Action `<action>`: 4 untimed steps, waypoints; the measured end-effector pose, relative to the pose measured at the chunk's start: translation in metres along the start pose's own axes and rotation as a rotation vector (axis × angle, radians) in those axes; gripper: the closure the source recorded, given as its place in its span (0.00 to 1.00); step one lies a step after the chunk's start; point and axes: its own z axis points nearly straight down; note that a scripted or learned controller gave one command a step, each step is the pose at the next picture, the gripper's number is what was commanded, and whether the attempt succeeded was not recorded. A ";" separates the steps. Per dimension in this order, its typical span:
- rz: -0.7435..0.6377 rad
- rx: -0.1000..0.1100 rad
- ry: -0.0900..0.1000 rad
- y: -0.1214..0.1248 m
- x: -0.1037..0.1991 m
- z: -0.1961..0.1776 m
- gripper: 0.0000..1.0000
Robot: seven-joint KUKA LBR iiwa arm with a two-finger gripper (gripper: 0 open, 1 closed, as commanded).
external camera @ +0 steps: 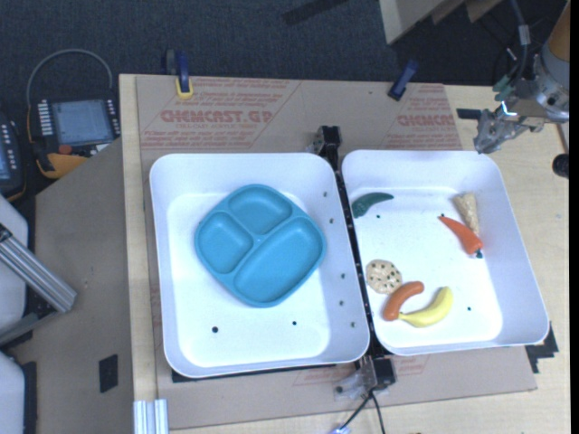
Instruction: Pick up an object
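Task status: not started, as judged from the layout. The pincer (pixel 496 136) hangs above the counter (pixel 271 107) beyond the right bin's (pixel 516 242) far corner, carrying nothing; whether it is apart or together cannot be told. All 6 candidate objects lie in the right bin: 1 banana (pixel 431 308), 1 sausage (pixel 402 300), 1 cookie (pixel 383 276), 1 carrot (pixel 462 234), 1 cone (pixel 468 209), 1 green item (pixel 371 202). The left bin (pixel 181 333) holds 1 blue tray (pixel 260 256).

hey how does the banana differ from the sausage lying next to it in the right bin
The banana is yellow; the sausage is orange-red. The banana curves like a crescent, while the sausage is nearly straight, only slightly bent. The banana lies nearer the bin's front edge, the sausage just behind it and to its left, touching or almost touching. Both are small elongated toy foods lying flat on the floor of the right bin.
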 end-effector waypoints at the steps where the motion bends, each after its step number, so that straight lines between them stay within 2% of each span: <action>1: -0.003 0.006 0.003 -0.016 0.049 -0.006 1.00; 2: -0.002 0.009 0.004 -0.033 0.091 0.001 1.00; 4: -0.005 0.009 0.005 -0.067 0.204 0.008 1.00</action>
